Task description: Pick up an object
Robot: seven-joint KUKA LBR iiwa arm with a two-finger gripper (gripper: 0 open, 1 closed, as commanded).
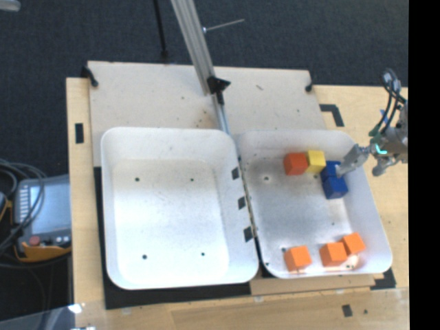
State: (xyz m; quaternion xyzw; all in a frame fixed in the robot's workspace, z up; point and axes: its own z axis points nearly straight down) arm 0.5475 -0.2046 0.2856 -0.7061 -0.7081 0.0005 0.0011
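The right bin (302,215) holds several blocks. A red-orange cube (296,163) and a yellow cube (315,160) sit side by side near its far wall, with a blue block (334,182) just right of them. Three orange blocks lie along the near wall: one at the left (298,258), one in the middle (333,254) and one at the right (353,243). My gripper (365,162) hangs over the bin's right rim, open, with nothing between its fingers. Its left finger (350,159) reaches close to the blue block's upper right corner.
The left bin (172,212) stands beside the right one, with black clips along the shared edge. A slanted aluminium post (196,40) rises behind the bins. A pendant with cables (38,215) lies at the far left of the bench.
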